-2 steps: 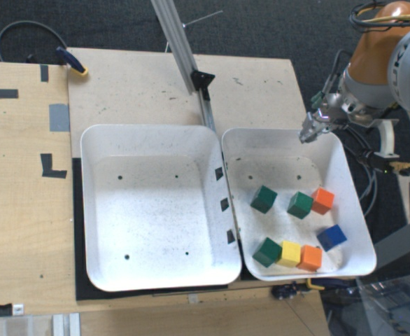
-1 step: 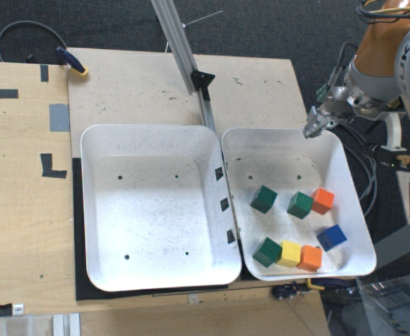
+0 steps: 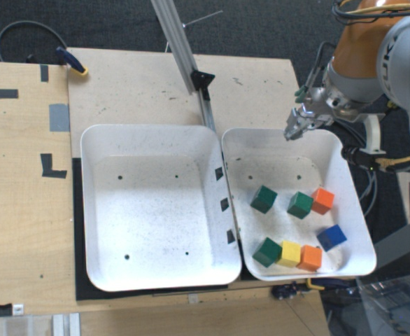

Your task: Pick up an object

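Note:
The right bin (image 3: pixel 275 149) holds several small blocks. A green block (image 3: pixel 264 199) lies near its middle, with a second green block (image 3: pixel 299 205) and an orange block (image 3: pixel 322 200) touching each other to its right. A blue block (image 3: pixel 331 237) sits near the right wall. Along the front wall, a green block (image 3: pixel 266 251), a yellow block (image 3: pixel 290 253) and an orange block (image 3: pixel 310 257) form a row. My gripper (image 3: pixel 296 129) hangs over the bin's far rim, well above and behind the blocks, and I see nothing in it.
The left bin (image 3: pixel 93 152) stands beside the right one. A slanted metal bar (image 3: pixel 177 33) runs down to the gap between the bins. Cables (image 3: pixel 373 161) hang by the right bin's outer edge. A black cable with a blue-yellow clip (image 3: pixel 72 60) lies at the far left.

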Controlling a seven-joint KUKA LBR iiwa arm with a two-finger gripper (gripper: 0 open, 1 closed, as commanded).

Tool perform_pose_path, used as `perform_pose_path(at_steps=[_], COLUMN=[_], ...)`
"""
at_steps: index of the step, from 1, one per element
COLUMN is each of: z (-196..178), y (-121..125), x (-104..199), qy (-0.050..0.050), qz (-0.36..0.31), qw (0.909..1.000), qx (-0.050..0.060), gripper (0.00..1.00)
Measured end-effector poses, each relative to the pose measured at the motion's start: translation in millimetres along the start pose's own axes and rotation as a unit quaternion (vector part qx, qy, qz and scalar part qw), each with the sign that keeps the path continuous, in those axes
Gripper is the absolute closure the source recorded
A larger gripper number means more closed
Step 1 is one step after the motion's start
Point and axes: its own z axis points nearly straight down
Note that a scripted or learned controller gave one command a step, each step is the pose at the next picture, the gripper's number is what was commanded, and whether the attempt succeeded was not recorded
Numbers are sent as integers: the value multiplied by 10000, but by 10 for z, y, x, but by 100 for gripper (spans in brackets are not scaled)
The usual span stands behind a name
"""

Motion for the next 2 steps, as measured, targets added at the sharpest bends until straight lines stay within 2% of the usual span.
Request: perform_pose_path(at_steps=[2], z=[38], y=[-224], x=[988], qy=[2], qz=[-5], qw=[10000], qx=[10], gripper=[100])
